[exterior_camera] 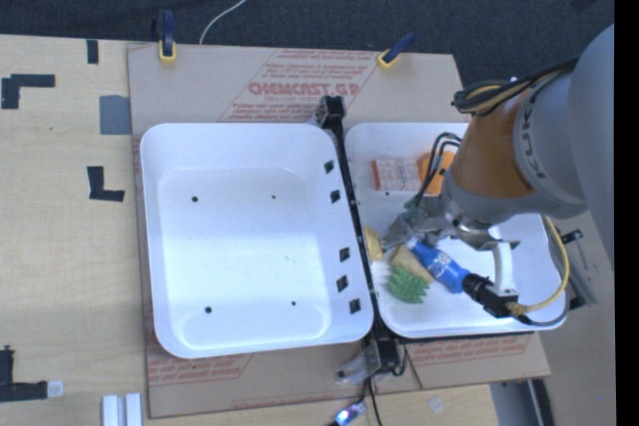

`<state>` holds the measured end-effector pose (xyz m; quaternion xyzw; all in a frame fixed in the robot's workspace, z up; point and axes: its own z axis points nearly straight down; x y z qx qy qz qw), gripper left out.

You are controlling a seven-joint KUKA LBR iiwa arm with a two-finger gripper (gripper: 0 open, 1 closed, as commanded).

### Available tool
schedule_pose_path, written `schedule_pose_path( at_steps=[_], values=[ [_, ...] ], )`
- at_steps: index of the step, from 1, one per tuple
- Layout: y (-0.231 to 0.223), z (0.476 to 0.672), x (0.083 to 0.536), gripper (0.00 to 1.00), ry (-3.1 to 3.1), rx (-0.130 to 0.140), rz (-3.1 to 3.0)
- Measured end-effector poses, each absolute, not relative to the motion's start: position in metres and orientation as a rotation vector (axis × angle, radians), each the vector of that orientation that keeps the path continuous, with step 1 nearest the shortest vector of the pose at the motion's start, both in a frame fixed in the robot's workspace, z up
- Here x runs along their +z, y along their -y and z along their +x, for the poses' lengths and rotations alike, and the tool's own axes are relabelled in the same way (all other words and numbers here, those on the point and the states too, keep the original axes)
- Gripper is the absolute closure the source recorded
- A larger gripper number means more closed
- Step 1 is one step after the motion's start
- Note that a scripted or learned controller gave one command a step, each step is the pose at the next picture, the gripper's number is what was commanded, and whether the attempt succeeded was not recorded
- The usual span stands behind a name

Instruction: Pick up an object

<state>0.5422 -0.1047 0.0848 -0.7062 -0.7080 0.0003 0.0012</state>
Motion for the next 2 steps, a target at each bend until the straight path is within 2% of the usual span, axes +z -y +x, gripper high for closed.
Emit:
schedule_pose_path(
  at_steps=[1,2],
  values=[
    [0.103,0.540,0.263,1.00,2.234,-0.015,-2.228],
    [0.037,0.562,0.202,1.00,2.226,0.004,-2.210]
  ],
)
